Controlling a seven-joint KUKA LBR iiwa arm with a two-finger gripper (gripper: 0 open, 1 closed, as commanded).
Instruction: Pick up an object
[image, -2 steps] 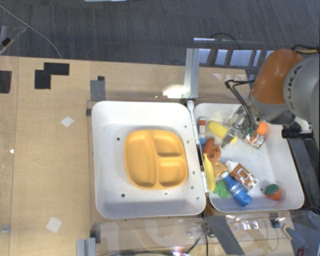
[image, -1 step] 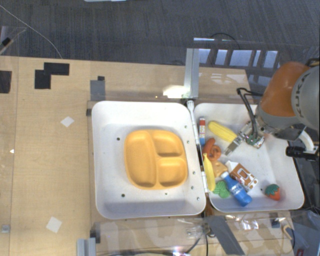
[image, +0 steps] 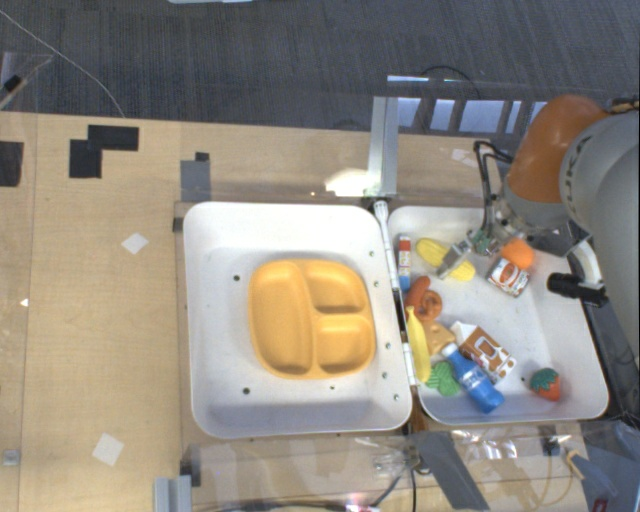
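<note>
Starting at the left, the wooden bench (image: 100, 330) is mostly bare, with some black patches (image: 100, 148) at the upper left that are too flat and small to identify. The left bin (image: 205, 330) holds one yellow divided tray (image: 310, 318) sitting in the middle, so there's plenty of white floor open all round it, right out to the rim. The right bin (image: 565, 330) is where all the pickable stuff is, and it's crowded along its left wall: a thin red-and-white thing (image: 403, 252) I can't make out, a yellow lump (image: 431, 251), an orange-red toy (image: 425, 298), a long yellow piece (image: 417, 345), something green (image: 443, 381) half buried under a blue bottle (image: 476, 387), and a brown-and-white box (image: 490, 352). A red and green berry-looking thing (image: 545, 382) sits alone near the lower right corner, with clear floor above it. The gripper (image: 466, 252) is low in the top of that bin, just right of the yellow lump, with an orange ball (image: 518, 252) and a red-and-white carton (image: 508, 277) just beside it. It's small and cluttered there, so I can't tell if it's open, closed or holding anything. The arm (image: 560, 160) comes in from the upper right, cut off by the frame edge, its bulk hiding that bin corner.
</note>
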